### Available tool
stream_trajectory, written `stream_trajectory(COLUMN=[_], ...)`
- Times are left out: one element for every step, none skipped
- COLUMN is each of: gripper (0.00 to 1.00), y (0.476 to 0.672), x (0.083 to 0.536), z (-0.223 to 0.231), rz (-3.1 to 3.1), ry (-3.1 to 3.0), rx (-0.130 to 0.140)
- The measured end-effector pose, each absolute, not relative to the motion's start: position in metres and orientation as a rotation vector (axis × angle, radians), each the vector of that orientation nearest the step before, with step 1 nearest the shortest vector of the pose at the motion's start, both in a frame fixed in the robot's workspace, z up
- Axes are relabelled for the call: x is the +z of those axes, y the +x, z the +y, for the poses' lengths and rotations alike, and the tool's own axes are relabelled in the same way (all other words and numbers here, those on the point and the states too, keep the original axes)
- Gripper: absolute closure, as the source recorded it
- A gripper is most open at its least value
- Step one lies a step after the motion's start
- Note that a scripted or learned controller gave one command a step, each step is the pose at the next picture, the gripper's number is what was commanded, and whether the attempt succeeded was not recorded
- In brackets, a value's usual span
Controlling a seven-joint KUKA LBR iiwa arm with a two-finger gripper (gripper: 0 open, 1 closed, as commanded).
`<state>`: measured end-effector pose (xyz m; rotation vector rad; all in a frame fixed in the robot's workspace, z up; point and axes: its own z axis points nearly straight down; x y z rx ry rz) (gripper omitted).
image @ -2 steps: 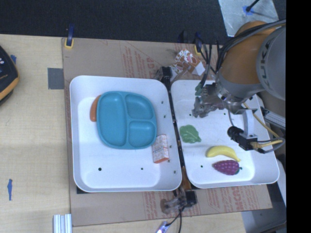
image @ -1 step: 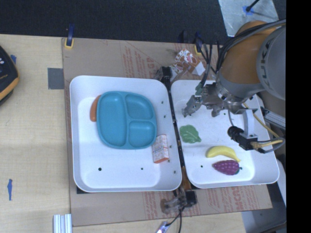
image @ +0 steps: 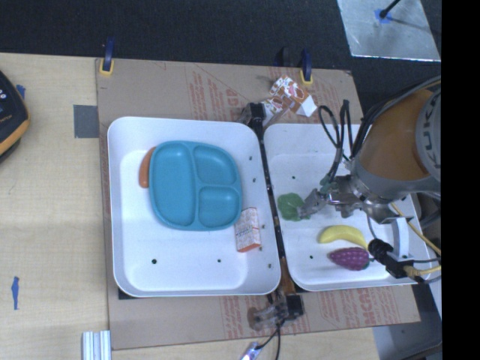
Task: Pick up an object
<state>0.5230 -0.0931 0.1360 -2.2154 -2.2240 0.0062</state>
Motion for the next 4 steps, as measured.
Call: stream_trajectory(gripper=[0.00,1.00,0.00,0.00], y=[0.508,0.508,0.508,0.475], x=[0.091,0.101,0.101,0.091], z=[-0.154,-0.155,-0.154,-0.138], rz=[-2.224,-2.228,-2.228,-2.225], ry=[-2.216,-2.211,-2.211,-2.213], rx=[0.005,0.007,0.007,0.005])
